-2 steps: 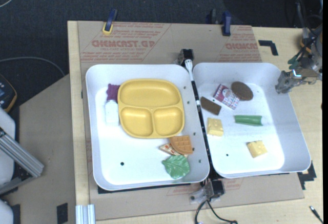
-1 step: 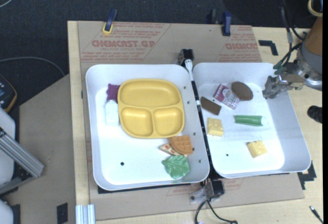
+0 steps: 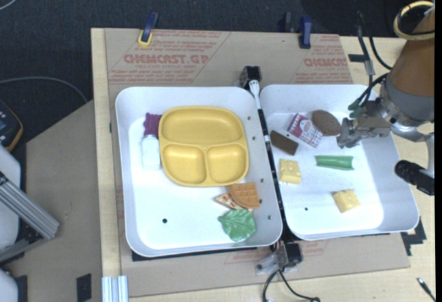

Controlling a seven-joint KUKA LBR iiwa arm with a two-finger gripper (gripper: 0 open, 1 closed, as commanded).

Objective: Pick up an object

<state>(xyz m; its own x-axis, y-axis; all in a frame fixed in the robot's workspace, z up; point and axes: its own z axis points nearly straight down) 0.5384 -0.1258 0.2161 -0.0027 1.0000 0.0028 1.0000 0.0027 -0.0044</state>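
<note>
Camera view, claw (image 3: 347, 136) hanging over right bin (image 3: 387, 221) near its far right edge, just above green piece (image 3: 335, 163), grip state impossible to tell

Red print "CHEMCAST G.P" read on brown sheet (image 3: 207, 59) covering desk, behind left bin; partial repeat sat behind right bin. Small packet's (image 3: 304, 129) label was illegible.

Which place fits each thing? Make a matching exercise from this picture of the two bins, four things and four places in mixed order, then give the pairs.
Things:
1. yellow tray
2. green stick
3. lettuce leaf
4. end effector

Places:
A. bottom of the left bin
B. middle of the left bin
C. upper right of the right bin
D. middle of the right bin

Pairs: 1-B, 2-D, 3-A, 4-C
</note>
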